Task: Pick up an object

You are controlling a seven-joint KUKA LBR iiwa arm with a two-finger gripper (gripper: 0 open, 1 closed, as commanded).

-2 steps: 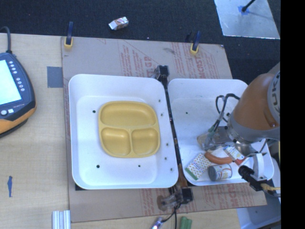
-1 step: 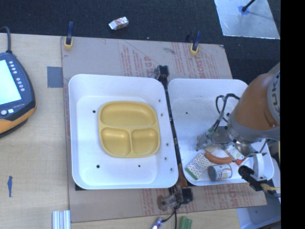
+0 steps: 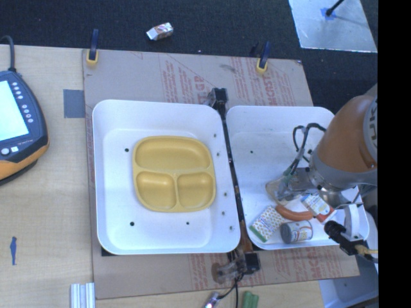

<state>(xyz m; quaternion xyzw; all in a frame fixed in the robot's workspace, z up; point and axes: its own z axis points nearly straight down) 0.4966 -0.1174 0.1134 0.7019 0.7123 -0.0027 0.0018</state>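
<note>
Camera view has my pincer [image 3: 297, 186] low in the right bin [image 3: 257, 124], at the near end, just above a crowded heap; whether it grips anything I cannot tell, since my wrist hides it. Right beside it lie an orange sausage-shaped piece [image 3: 294, 213], a small can [image 3: 296, 233] and a patterned packet [image 3: 265, 223], all close together. Farther left, the other bin [image 3: 106, 172] carries a yellow divided tray [image 3: 173, 172]. My worry is the crowding: closing here could catch two pieces or nudge one aside and come up with nothing.
</note>
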